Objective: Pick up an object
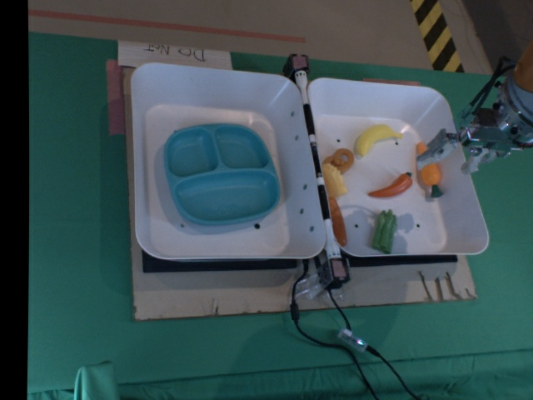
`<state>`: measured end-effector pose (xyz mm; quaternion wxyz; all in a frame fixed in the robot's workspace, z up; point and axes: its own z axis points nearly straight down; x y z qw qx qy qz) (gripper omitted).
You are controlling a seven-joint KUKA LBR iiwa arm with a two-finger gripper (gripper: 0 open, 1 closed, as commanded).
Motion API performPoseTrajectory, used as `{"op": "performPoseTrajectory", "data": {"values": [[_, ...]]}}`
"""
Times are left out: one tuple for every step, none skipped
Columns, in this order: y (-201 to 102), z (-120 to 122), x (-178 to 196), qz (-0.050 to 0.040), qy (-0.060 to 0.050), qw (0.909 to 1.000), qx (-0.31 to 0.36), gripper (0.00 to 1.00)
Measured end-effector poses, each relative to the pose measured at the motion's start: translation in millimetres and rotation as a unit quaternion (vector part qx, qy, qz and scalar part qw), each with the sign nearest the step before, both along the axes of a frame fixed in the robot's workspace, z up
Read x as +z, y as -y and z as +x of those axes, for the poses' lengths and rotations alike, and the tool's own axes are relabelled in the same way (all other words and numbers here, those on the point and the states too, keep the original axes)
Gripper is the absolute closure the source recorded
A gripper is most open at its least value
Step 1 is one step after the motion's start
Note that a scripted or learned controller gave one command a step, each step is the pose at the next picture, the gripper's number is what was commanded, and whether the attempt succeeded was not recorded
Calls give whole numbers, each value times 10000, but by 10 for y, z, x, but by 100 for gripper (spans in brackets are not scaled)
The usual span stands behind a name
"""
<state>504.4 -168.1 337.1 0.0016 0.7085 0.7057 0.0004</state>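
Grey metal fingers of the gripper [454, 151] are spread apart above the right edge of the right bin [466, 232], with nothing between them. Just beside the lower finger lies an orange fruit [430, 174], near that same edge. Further in, a red chilli [392, 187] rests at the bin's middle, a banana [375, 137] toward its far edge, green beans [384, 230] toward its near edge. A carrot [337, 220] lies along its left edge. The left bin [150, 90] holds a teal divided plate [221, 173].
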Motion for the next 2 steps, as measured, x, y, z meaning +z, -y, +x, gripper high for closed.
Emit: {"op": "performPoseTrajectory", "data": {"values": [[-201,138,-952,-1,2,10000,2,0],[-190,147,-833,-14,36,10000,-16,100]]}}
